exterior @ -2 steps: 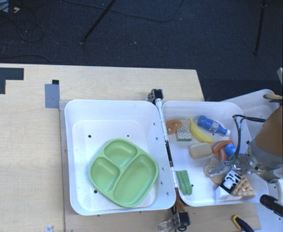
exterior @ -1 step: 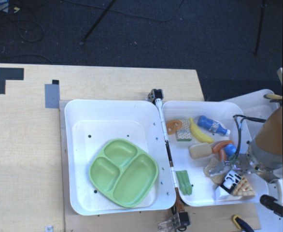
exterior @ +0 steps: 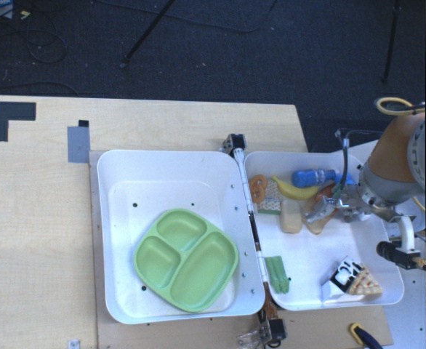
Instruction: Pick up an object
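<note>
Hand (exterior: 328, 203) low among clutter by the banana (exterior: 294, 189); grip unclear; right bin's (exterior: 387, 297) near middle lies open.

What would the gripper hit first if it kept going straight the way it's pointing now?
Probably the tan block: the gripper points left into the right bin, low among the banana and blue bottle. Depth is hard to judge.

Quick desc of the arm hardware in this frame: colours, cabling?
The arm has an orange-brown band above a grey wrist section. The gripper is bare metal with dark parts. A thin light cable runs along the wrist, and a yellowish loop sits near the top.
</note>
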You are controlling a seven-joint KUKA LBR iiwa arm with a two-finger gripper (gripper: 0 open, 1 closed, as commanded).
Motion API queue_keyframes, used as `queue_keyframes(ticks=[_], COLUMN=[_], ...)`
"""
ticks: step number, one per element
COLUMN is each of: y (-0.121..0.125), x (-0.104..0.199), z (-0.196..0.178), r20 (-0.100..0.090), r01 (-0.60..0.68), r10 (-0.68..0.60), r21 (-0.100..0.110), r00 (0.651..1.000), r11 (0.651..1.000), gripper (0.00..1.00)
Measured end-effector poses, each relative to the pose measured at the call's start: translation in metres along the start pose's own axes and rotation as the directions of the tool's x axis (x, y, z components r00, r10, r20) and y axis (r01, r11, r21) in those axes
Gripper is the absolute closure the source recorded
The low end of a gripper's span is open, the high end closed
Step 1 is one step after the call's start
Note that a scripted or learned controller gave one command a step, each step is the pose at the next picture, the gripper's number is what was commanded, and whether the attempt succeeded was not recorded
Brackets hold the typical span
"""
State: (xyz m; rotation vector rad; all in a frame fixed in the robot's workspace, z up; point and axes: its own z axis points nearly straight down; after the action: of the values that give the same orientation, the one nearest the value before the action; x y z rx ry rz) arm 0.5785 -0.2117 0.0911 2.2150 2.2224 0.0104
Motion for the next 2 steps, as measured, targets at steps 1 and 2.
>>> queue_keyframes(ticks=[1,2], y=[0.0701,0.0699], x=[0.0116,0.0095], z=[0.0004,-0.0086], r20=[-0.009,-0.001], r01=[0.004,0.008], r10=[-0.004,-0.008], r21=[0.002,0.003], r00=[1.0,1.0], r11=[1.0,1.0], gripper=[0.0,1.0])
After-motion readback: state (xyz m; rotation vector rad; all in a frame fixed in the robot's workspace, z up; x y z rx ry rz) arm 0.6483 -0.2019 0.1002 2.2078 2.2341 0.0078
